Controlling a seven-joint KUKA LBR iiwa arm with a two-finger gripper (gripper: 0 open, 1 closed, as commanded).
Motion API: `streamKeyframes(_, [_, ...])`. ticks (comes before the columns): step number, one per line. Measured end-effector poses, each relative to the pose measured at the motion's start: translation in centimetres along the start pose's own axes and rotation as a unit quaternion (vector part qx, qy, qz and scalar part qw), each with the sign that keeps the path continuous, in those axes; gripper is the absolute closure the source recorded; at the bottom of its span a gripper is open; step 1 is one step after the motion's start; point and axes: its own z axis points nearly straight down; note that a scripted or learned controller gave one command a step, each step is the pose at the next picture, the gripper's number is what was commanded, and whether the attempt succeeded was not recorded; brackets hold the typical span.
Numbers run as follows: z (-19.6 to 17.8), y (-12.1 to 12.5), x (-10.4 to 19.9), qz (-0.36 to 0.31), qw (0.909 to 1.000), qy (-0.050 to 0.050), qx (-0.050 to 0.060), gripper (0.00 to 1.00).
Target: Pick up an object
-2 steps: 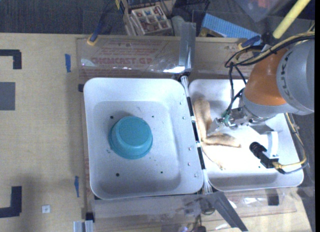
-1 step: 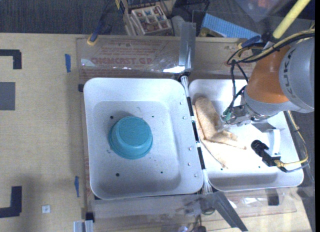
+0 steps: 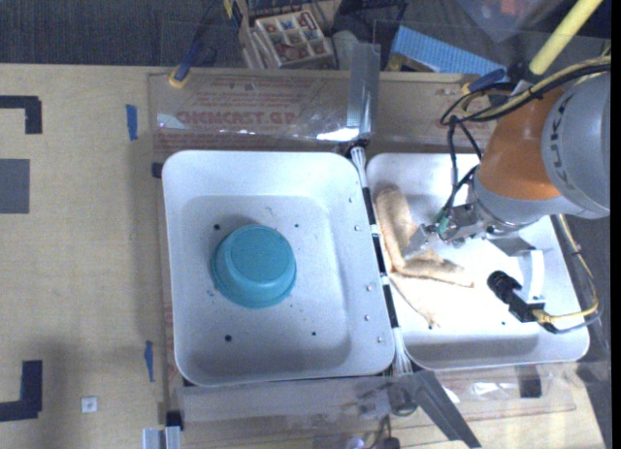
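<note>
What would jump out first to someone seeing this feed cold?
Probably the round teal plastic bowl, lying upside down and alone in the middle of the left white bin. Next, the grey arm with its orange band, reaching from the right over the right white bin, its gripper low beside a pale tan, bread-like soft object along that bin's left side.

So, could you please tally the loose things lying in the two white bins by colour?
Teal: 1, the upturned bowl in the left bin.
Tan: 2, a long roll-shaped piece and a flat, ragged piece, both in the right bin, beside the gripper.
Total: 3
</note>
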Motion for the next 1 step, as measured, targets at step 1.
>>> streamKeyframes(1, [1.17,3.88,-0.83,-0.05,0.9988,0.0,0.003,0.0])
